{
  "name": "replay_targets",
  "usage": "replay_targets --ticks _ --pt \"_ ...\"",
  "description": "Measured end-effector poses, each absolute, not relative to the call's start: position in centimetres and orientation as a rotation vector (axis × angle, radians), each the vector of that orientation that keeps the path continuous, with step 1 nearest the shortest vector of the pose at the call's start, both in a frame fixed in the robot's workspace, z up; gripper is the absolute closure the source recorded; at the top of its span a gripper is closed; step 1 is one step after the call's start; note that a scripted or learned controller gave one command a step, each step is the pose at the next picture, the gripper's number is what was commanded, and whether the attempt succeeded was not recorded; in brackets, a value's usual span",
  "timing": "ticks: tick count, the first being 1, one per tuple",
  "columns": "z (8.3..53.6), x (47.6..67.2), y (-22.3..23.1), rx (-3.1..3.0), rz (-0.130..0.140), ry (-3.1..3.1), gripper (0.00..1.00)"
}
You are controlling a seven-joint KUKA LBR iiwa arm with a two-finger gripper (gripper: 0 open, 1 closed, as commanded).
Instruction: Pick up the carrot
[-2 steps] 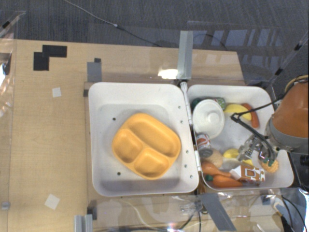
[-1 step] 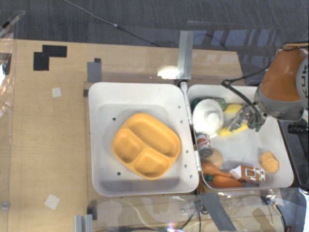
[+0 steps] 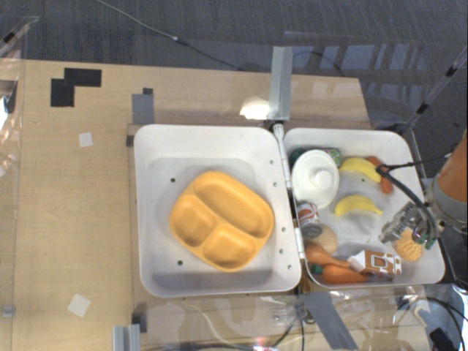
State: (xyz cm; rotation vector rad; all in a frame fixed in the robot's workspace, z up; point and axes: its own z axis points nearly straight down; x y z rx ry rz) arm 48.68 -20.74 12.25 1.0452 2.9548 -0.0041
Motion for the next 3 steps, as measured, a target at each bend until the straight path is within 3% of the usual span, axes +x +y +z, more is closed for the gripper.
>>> replay_targets --ticks 1,2,3 --pt "18.0 49.8 -16.1 1.278 0.004 2.859 1.00" --pt "33.7 48.9 -20.4 1.511 0.004 2.733 1.00" --pt "12.6 48.5 -20.5 1.335 0.000 2.850 1.00"
